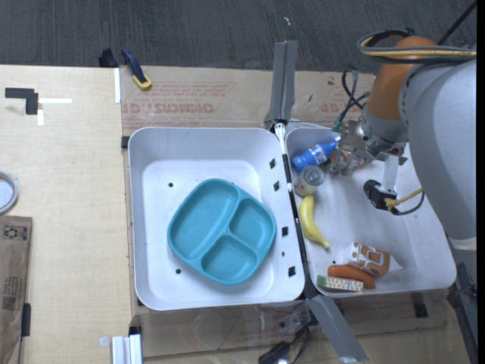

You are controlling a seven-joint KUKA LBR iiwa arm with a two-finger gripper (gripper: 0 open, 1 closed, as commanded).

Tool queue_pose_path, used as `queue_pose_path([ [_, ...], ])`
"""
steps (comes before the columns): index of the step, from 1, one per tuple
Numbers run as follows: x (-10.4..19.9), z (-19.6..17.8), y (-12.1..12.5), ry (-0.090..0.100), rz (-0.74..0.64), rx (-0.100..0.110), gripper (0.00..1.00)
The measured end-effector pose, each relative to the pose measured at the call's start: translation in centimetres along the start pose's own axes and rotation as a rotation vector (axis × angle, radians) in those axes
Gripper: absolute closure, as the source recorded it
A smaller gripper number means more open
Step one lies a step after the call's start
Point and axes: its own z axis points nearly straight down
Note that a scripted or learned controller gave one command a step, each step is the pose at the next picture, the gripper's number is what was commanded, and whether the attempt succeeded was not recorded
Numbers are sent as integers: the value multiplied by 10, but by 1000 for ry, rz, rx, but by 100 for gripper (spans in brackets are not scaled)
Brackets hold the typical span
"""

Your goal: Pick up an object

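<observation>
The grey arm with its orange band (pixel 394 74) reaches in from the right of the frame, and its gripper (pixel 350 156) sits low in the upper part of the right white bin (pixel 424 279), just beside a blue plastic bottle (pixel 314 155) lying on its side. Whether the gripper is wide or narrow I cannot tell, because the wrist covers it, and nothing can be seen held in it.

The right bin holds the candidates. The bottle, at upper centre-right of the frame, looks light, stiff and smooth, so it would likely roll or slip; a grasp across its middle, square to its long axis, seems best. A small grey round cap-like item (pixel 310 177) lies just below it, touching or nearly so. The yellow banana (pixel 309 220) lies along the bin's left wall, soft and curved; its thicker mid-section is the safer place to pinch, gently. Near the lower edge lie an orange carrot-like piece (pixel 352 272) and a small brown and white printed carton (pixel 371 258), light and probably crushable.

The left white bin (pixel 144 203) bears 1 turquoise 3-compartment plastic plate (pixel 220 232), rigid, shallow and hard to pinch except at its rim.
</observation>
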Motion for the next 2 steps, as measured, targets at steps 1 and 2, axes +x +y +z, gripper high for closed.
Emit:
queue_pose_path([
  [1,0,-8,0,-3,-6,3,100],
  [2,82,-132,-18,0,-24,-9,100],
])
